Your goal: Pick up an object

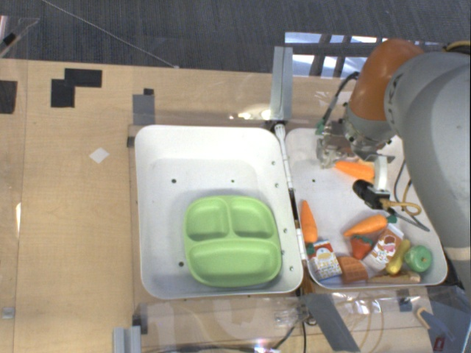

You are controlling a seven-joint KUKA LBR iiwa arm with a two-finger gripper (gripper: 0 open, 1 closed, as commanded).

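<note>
Two white bins sit side by side on the surface (66, 219), with the grey arm (434, 138) reaching in from 3 o'clock over the right bin (324, 197). The left bin (158, 197) carries a green sectioned tray (232, 241) toward its 6 o'clock side. In the right bin, a carrot (308, 223) lies along the 9 o'clock wall, and a heap of toy food, among it a green apple (419, 258) and a banana (398, 259), crowds the 5 o'clock corner. The jaws (335, 149) hang low at the bin's 12 o'clock end, just beside an orange piece (355, 170) that lies at their 4 o'clock. How wide the jaws stand cannot be told from this angle, and nothing is seen gripped between them. By this showing the pick is not yet made: every object rests in the bin, the orange piece looks the likeliest target, and the grasp and lift remain to be done.
</note>
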